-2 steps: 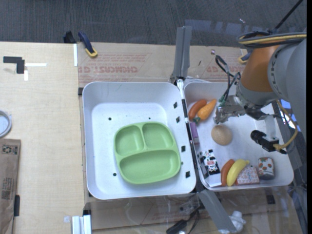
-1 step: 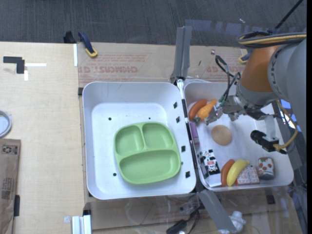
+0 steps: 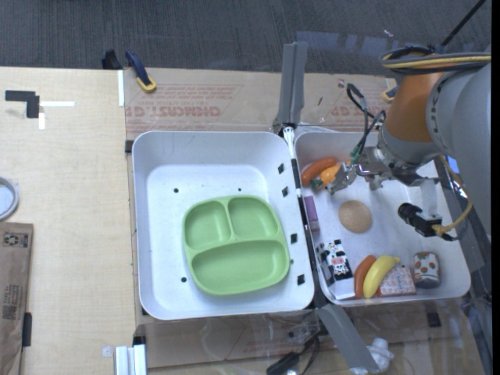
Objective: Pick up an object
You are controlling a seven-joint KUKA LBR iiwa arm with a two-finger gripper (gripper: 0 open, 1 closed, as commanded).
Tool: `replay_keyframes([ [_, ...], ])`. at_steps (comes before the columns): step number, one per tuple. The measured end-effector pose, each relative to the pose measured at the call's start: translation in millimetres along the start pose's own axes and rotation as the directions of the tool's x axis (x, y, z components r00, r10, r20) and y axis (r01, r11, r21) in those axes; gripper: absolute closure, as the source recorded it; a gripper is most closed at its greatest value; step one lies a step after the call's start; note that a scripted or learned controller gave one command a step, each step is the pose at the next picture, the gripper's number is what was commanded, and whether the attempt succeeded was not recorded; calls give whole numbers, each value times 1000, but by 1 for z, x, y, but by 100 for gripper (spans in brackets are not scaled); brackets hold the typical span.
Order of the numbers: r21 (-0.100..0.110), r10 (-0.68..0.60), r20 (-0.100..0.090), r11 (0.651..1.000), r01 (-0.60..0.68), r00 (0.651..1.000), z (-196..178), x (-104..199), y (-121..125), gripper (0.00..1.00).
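Note:
The right bin [image 3: 457,283] holds several small objects. An orange carrot-like toy [image 3: 319,168] with a green bit lies at its far left corner. A tan round piece [image 3: 355,216] sits in the middle. Along the near side lie a black-and-white cow toy [image 3: 336,258], an orange piece [image 3: 364,276], a yellow banana [image 3: 381,273], a pink patterned packet [image 3: 399,282] and a small patterned can [image 3: 426,268]. My gripper [image 3: 346,176] is low in the bin's far left part, right beside the carrot-like toy, with a small orange-yellow bit at its tip.
The left bin [image 3: 156,209] holds a green divided plate [image 3: 236,244]. A purple strip [image 3: 310,213] lies along the right bin's left wall. The arm's orange band [image 3: 414,104] and grey body hang over the right bin's far right. Black cabling [image 3: 418,219] hangs over the bin.

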State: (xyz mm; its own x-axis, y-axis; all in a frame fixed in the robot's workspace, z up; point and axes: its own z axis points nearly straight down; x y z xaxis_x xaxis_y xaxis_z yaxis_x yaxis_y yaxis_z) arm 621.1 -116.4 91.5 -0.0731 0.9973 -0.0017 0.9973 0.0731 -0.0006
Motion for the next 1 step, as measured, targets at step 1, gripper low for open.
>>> replay_keyframes([
  [1,-1,28,0,1000,-28,1000,-1,0,32,0],
])
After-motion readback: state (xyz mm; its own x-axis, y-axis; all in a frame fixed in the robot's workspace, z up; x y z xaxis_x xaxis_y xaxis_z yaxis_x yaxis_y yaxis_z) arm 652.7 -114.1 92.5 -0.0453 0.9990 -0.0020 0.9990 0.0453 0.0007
